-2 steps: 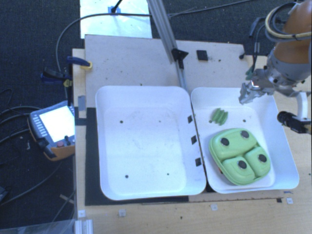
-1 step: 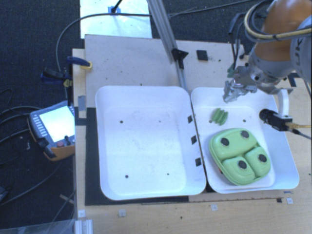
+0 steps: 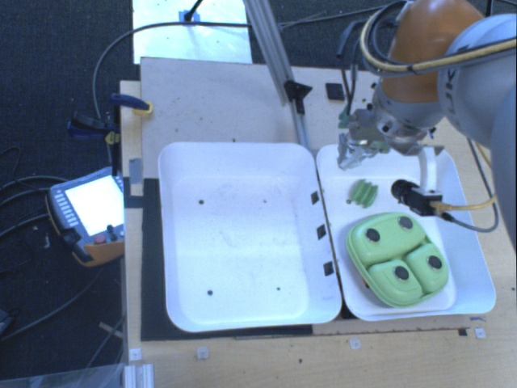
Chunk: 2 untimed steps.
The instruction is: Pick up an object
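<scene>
A small ridged green piece (image 3: 363,192) lies in the upper part of the right bin (image 3: 482,299). In front of it a large green three-lobed object (image 3: 398,259) with dark round spots rests on the bin floor. My gripper (image 3: 351,158) hangs over the bin's back left corner, just behind and left of the small green piece and apart from it. Nothing shows in the gripper. The grey arm with its orange band reaches in from the upper right.
The left bin (image 3: 242,241) sits beside the right one, with small black clips along the shared edge. A black fitting with a yellow cable (image 3: 414,196) hangs off the wrist over the right bin. A slanted metal pole (image 3: 271,47) stands behind the bins.
</scene>
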Motion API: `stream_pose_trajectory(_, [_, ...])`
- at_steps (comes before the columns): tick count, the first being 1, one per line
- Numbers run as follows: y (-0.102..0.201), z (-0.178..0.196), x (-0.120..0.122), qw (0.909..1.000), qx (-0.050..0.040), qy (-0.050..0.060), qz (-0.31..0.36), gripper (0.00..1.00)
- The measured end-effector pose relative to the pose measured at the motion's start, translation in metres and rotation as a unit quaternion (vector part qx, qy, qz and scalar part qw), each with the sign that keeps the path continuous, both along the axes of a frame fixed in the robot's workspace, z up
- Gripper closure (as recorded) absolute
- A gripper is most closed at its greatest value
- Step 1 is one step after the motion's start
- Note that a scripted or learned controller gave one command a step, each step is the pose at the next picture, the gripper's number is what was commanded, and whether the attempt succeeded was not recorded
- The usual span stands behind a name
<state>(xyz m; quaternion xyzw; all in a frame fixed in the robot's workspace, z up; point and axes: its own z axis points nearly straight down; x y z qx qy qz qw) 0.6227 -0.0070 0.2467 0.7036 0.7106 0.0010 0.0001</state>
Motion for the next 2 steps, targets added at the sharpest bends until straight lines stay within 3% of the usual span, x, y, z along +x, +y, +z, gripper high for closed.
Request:
stream_pose_trajectory(1, [0.048,-0.003,0.003,1.0,0.0001,0.0,0.0,1.0])
stream_pose_trajectory(2, [0.097,0.001,0.022,1.0,0.0005,-0.001,0.0,1.0])
